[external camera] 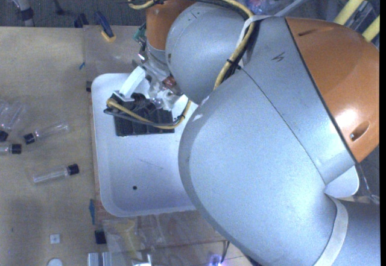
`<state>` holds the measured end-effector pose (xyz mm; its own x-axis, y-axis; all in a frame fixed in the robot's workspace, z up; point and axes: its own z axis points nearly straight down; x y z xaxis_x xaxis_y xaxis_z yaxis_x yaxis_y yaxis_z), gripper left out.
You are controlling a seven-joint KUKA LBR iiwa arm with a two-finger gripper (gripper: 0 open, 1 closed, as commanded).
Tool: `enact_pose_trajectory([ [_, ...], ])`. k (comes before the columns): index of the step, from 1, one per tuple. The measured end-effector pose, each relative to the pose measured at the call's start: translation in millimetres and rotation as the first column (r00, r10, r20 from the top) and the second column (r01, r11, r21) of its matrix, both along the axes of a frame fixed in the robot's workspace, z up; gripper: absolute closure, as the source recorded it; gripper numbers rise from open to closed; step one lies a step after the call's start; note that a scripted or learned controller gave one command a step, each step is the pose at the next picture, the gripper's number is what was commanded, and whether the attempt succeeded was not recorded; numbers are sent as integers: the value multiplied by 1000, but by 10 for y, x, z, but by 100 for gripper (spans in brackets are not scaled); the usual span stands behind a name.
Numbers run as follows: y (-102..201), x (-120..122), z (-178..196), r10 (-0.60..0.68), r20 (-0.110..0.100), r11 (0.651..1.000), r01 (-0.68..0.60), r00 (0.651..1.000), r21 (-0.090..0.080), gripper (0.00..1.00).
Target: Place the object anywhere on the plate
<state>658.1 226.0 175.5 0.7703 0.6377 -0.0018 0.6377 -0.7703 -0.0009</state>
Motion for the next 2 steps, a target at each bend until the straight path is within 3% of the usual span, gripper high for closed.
enact_pose_trajectory([
  [1,-647,-686,-852,-31,-3,1000,31,1000,-1,100],
  [2,-9,-399,-592,543,0,840,-543,840,0,100],
])
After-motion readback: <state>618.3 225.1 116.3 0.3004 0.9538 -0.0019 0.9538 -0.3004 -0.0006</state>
